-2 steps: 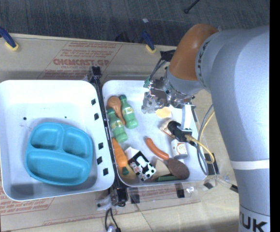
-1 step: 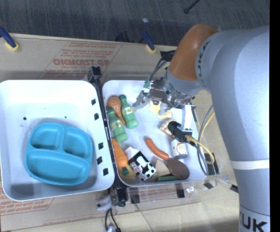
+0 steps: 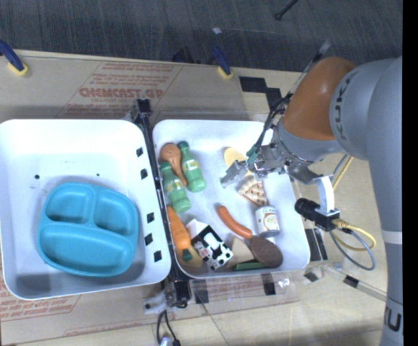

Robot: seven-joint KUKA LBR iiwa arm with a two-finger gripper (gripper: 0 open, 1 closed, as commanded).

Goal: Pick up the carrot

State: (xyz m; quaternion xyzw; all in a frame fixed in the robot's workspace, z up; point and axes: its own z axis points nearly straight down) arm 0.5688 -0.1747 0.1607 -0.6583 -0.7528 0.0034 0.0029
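Observation:
The carrot is orange and tapered. It lies lengthwise against the left wall of the right bin, near the front. My gripper hangs over the middle of that bin, up and to the right of the carrot and well apart from it. It sits between a yellow piece and a waffle-patterned piece. Nothing shows held in it.
The right bin also holds two green bottles, a drumstick, an orange-red sausage, a small can, a brown lump and a black-and-white toy beside the carrot's front end. A blue divided tray lies in the left bin.

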